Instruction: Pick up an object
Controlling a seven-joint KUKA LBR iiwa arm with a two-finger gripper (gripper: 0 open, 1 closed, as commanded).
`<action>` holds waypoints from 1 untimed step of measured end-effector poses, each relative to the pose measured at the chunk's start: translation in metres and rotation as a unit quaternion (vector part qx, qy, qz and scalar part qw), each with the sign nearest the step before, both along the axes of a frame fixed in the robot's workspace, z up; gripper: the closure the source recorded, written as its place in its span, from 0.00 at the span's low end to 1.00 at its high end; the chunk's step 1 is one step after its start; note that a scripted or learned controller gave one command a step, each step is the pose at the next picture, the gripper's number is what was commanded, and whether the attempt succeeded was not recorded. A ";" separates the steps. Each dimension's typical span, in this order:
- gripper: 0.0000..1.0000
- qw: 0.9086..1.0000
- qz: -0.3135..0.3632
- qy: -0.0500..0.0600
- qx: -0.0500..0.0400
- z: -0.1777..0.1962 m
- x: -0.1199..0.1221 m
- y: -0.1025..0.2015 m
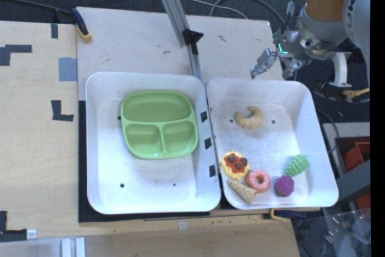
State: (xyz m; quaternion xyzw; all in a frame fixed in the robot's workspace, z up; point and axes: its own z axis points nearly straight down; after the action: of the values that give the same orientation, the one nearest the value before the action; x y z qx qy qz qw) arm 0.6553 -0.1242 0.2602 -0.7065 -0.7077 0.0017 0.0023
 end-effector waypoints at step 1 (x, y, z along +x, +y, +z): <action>0.00 1.000 0.001 -0.002 -0.001 0.003 0.001 0.000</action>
State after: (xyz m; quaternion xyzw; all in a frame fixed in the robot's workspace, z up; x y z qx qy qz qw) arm 0.6561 -0.1243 0.2633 -0.7061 -0.7081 0.0007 0.0002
